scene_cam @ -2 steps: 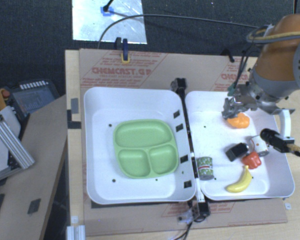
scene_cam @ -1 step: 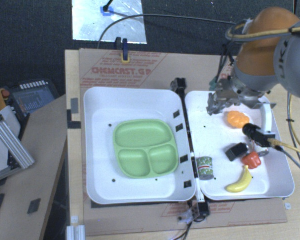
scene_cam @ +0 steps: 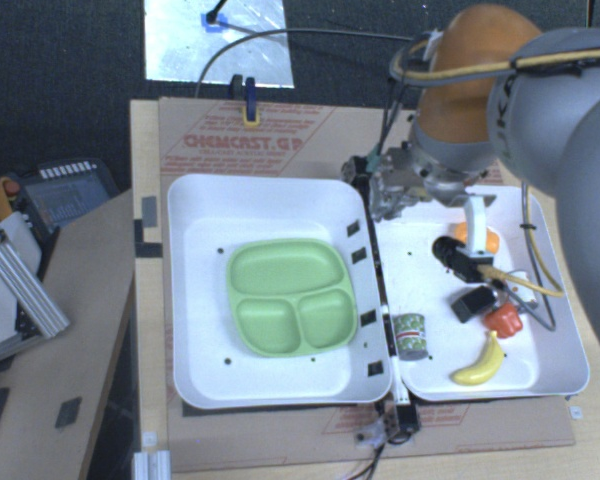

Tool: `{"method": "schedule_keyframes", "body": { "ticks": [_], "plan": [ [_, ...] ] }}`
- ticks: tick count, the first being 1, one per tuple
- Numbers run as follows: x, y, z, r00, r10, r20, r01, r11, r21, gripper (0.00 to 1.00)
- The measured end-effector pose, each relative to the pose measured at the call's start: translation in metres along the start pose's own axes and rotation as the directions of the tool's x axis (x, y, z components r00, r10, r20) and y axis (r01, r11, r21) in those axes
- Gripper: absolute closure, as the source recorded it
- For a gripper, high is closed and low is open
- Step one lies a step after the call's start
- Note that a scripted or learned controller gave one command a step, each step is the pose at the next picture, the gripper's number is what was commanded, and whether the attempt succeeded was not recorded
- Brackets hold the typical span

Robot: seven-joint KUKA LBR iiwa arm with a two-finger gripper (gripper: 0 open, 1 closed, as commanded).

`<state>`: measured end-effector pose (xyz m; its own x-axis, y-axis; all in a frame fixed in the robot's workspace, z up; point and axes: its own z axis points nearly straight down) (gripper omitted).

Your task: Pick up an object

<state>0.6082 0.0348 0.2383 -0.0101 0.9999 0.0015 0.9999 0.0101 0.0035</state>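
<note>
In the right bin [scene_cam: 560, 368] a small can with a green label [scene_cam: 410, 335] stands near the front left corner. A yellow banana [scene_cam: 482, 362] lies to its right by the front wall. Just above the banana is a red object [scene_cam: 504, 320], and an orange object [scene_cam: 488, 238] sits farther back, partly hidden by the arm's hardware. My gripper [scene_cam: 388, 200] hangs over the back left corner of the right bin, close to the divider between the bins. It is well apart from all these objects, and I see nothing between its fingers.
The left bin [scene_cam: 185, 298] holds a green divided plate [scene_cam: 290, 296]. The big grey and orange arm [scene_cam: 500, 78] covers the back right of the bench. A blue and yellow clamp [scene_cam: 248, 100] sits behind the bins.
</note>
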Motion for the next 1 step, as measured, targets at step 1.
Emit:
{"method": "schedule_keyframes", "body": {
  "ticks": [1],
  "plan": [
    [0.0559,0.0198,0.0132,1.000,0.000,-0.001,0.000,1.000,0.001,1.00]
  ]
}}
